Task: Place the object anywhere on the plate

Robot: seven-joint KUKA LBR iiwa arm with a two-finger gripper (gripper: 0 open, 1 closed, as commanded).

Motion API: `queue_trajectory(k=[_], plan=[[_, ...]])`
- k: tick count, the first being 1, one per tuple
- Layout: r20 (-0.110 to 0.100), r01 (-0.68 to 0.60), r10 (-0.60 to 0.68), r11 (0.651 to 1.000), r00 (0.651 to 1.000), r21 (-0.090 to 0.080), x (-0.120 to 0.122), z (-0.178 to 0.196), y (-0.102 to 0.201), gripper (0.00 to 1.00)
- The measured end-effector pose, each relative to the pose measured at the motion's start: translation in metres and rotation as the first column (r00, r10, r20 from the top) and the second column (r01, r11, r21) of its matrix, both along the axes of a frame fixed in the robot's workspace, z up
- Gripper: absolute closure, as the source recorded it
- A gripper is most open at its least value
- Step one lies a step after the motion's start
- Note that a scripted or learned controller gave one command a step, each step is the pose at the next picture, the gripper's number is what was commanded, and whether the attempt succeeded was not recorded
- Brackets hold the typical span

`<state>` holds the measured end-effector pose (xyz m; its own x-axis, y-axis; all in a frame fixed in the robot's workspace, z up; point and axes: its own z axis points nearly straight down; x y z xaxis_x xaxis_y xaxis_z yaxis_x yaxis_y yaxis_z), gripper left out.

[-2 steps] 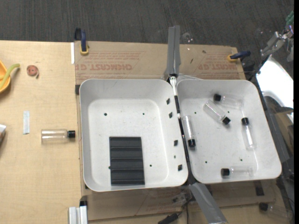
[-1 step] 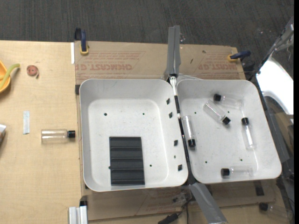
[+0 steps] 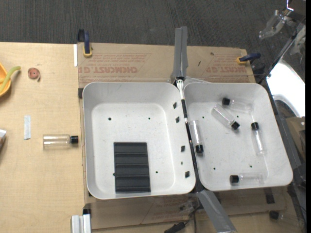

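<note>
A dark ribbed rectangular plate (image 3: 131,167) lies flat in the front half of the left white bin (image 3: 97,106). Nothing rests on the plate. In the right white bin (image 3: 272,130) lie several clear vials with black caps. One vial (image 3: 196,136) lies along the bin's left wall. Another vial (image 3: 225,116) lies slanted near the middle, with a third (image 3: 234,104) just behind it. A further vial (image 3: 257,137) lies on the right side, and one more (image 3: 247,179) lies by the front wall.
A clear bottle with a black cap (image 3: 59,140) lies on the wooden bench left of the bins. A yellow object (image 3: 6,79) sits at the far left edge. Clamps (image 3: 83,41) hold the cardboard behind the bins. White equipment (image 3: 286,81) stands at the right.
</note>
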<state>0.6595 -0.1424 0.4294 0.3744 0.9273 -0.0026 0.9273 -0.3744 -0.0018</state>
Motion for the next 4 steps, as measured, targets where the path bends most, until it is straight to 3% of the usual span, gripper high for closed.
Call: queue_trajectory(k=[1,2,3,4], plan=[[-0.002,0.208,-0.208,0.978,0.978,0.000,-0.098,0.011,-0.060,0.00],[-0.001,0.429,-0.429,0.903,0.903,-0.001,-0.026,0.010,0.003,0.00],[-0.001,0.613,-0.613,0.790,0.790,-0.001,-0.040,0.010,-0.071,0.00],[-0.001,0.722,-0.722,0.692,0.692,-0.002,-0.007,0.010,0.005,0.00]])
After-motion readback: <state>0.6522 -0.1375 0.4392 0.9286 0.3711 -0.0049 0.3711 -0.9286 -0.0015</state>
